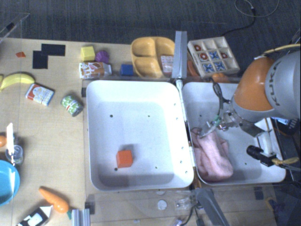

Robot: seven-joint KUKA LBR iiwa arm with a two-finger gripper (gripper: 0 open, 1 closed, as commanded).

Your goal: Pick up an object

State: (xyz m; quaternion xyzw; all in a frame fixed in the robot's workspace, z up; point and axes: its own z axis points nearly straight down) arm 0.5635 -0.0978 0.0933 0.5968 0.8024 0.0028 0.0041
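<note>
The end effector [217, 123] is hovering low in the right bin [244, 171], right at the upper edge of the pink cloth [213, 155] that is lying crumpled along that bin's left wall. Whether it is gripping the cloth cannot be told. An orange block [124, 158] is sitting in the left bin [134, 102], well apart.

Banana [17, 80], carrot [54, 199], yellow divided dish [151, 56] on bench.
</note>
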